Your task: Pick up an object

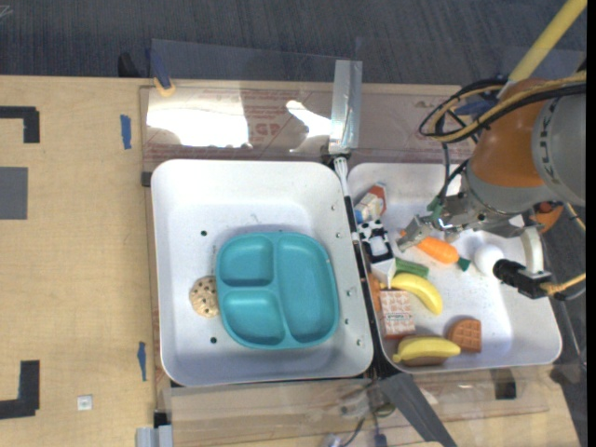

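The desk carries two shallow white bins side by side, and the teal divided tray serves here as the reference landmark. The tray lies in the left bin, filling most of its floor. A round cookie lies touching the tray's left edge. The right bin sits to the right of the tray and holds a cluster of toy food. Nearest the tray are a small black-and-white item and, below it, a printed snack packet. Farther right of the tray lie a yellow banana, a second banana near the bin's front wall, a brown waffle piece and an orange carrot. A small red-and-white item lies near the bin's rear. The grey arm with its orange band reaches in from the right, well apart from the tray. The gripper hangs over the right bin, just above the carrot. Whether the jaws stand wide or narrow cannot be told, and no object is seen between them.
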Robot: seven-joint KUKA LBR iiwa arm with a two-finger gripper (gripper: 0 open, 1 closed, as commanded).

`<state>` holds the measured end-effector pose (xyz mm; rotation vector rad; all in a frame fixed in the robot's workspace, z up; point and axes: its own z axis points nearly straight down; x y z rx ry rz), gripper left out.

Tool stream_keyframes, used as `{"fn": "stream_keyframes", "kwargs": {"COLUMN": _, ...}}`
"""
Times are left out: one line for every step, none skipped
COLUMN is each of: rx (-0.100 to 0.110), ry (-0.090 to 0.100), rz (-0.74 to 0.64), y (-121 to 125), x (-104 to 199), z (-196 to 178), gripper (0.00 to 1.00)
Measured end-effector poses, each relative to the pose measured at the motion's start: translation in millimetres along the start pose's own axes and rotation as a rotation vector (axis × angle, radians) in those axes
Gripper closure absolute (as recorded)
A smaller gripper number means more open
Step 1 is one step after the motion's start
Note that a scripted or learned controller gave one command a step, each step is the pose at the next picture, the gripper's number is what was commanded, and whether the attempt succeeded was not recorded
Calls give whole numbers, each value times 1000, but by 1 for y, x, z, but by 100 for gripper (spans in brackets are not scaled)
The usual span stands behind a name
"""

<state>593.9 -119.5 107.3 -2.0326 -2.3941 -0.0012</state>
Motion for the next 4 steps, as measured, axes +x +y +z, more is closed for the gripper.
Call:
{"fn": "stream_keyframes", "kwargs": {"rx": -8, "ry": -4, "rz": -406, "y": 64, "x": 46, "z": -81, "gripper": 0}}
{"fn": "stream_keyframes", "kwargs": {"rx": 2, "ry": -1, "rz": -549, "y": 15, "x": -14, "z": 15, "gripper": 0}}
{"fn": "stream_keyframes", "kwargs": {"rx": -9, "ry": -6, "rz": -550, "y": 19, "x": -12, "z": 0, "gripper": 100}}
{"fn": "stream_keyframes", "kwargs": {"rx": -9, "ry": -3, "rz": -319, "y": 71, "x": 76, "z": -81, "gripper": 100}}
